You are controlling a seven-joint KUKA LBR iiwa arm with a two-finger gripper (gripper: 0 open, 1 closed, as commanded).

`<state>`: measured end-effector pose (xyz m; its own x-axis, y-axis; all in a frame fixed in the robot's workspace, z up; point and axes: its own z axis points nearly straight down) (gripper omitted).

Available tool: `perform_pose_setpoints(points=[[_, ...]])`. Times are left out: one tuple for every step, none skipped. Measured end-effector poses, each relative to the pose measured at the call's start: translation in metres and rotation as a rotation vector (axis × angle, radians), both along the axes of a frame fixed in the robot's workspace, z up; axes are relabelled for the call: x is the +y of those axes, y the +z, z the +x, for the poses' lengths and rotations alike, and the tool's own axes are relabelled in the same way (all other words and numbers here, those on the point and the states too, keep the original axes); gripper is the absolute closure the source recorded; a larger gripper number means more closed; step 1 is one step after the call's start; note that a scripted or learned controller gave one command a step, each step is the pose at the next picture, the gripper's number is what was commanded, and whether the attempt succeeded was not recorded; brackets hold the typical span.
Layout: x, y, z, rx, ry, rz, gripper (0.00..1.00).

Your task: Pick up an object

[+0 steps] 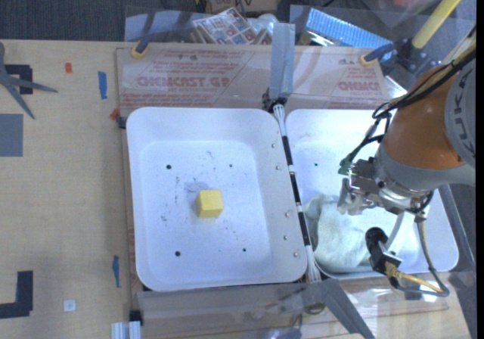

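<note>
A small yellow block (210, 203) lies near the middle of the left bin (151, 141). In the right bin (318, 133) a crumpled white cloth (336, 237) sits at the near left corner. My gripper (354, 203) hangs low over the right bin, just above the cloth's upper right edge. The grey wrist with its orange band (420, 137) hides the fingers from this angle, and nothing can be seen held in them.
A grey divider (291, 178) runs between the two bins. Clear plastic panels (197, 80) stand along the back of the bench. Loose cables (401, 273) dangle from the wrist over the right bin's front edge. Tan bench surface (53, 201) extends left.
</note>
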<state>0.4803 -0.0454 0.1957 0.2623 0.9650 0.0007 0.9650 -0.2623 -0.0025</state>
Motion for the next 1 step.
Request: perform_pose_setpoints(points=[[0.0025, 0.0073, 0.0000, -0.004, 0.666, 0.000, 1.00]])
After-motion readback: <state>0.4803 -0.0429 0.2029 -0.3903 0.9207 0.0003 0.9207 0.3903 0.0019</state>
